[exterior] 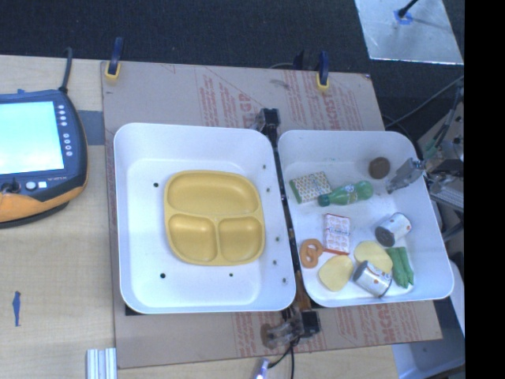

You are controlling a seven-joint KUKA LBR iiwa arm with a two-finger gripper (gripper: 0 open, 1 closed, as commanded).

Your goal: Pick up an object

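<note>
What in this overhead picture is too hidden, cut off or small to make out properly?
- Gripper, camera view: small and at the right bin's rim, so open or shut cannot be told; the arm behind it is cut off by the right edge.
- Small red-and-white printed packet: print too small to read.
- Shiny silver metal cup: overlaps the flat yellow piece, hiding part of it.
- Handheld control tablet with lit screen: cut off by the left edge.

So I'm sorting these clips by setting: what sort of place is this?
Most likely a robotics lab bench rather than a kitchen: two white bins clamped onto a cardboard sheet, a handheld robot control pendant at left, and toy food such as a green bottle.
</note>
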